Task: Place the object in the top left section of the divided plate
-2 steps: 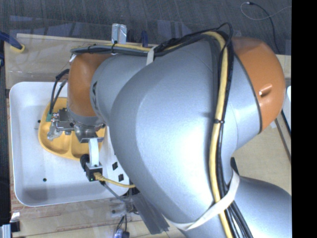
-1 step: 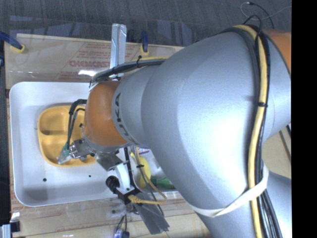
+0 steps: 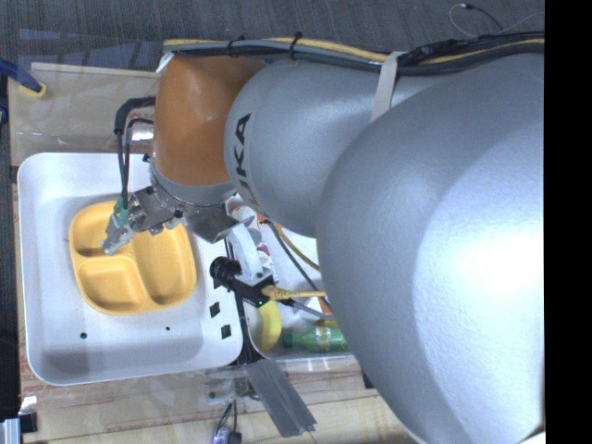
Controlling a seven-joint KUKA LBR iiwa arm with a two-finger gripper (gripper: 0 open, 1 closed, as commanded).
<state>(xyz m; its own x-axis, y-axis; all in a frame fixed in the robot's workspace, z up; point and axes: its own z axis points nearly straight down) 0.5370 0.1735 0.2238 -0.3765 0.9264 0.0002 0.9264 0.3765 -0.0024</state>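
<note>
– Two bins on the bench, so start from the left: the left bin (image 3: 46, 340) carries the yellow divided plate (image 3: 166, 266), lying toward the bin's twelve o'clock

– And the gripper (image 3: 116, 234)?

– It hangs over the plate's eleven o'clock, above the top left section (image 3: 86, 232). I cannot tell whether the jaws are clenched or released; cabling and the wrist crowd them

– Then where is the object?

– Hard to say. A small greenish bit shows at the tool's tip, but it could be part of the tool. No loose item is plain on the visible parts of the plate

– What lies further right?

– The arm (image 3: 416, 202) covers most of it. At its five o'clock edge the right bin (image 3: 248, 345) peeks out with a banana (image 3: 268, 326) and a green bottle (image 3: 314, 340)

– What could go wrong from here?

– If nothing is really held, a release drops nothing and the section stays bare. If something is held, the tip sits near the ridge at the section's five o'clock, so a piece let go off-centre could roll into the neighbouring compartment. Pressing down too far could also tip or shove the light plate inside the bin
</note>
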